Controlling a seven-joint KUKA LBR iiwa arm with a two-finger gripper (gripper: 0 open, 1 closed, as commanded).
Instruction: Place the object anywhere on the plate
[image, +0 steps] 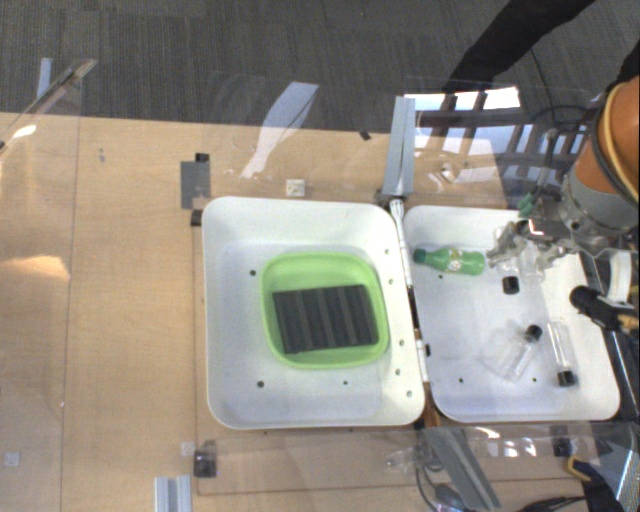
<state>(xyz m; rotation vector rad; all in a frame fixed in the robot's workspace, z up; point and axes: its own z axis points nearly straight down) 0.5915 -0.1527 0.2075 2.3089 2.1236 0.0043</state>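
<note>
One arm reaches over the right bin, claw near the green bottle, grip unclear

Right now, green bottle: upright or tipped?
Tipped. The green bottle lies on its side on the floor of the right bin, long axis running across the view, next to the gripper.

Grey arm with an orange band, pale metal claw, black cabling alongside.
</note>
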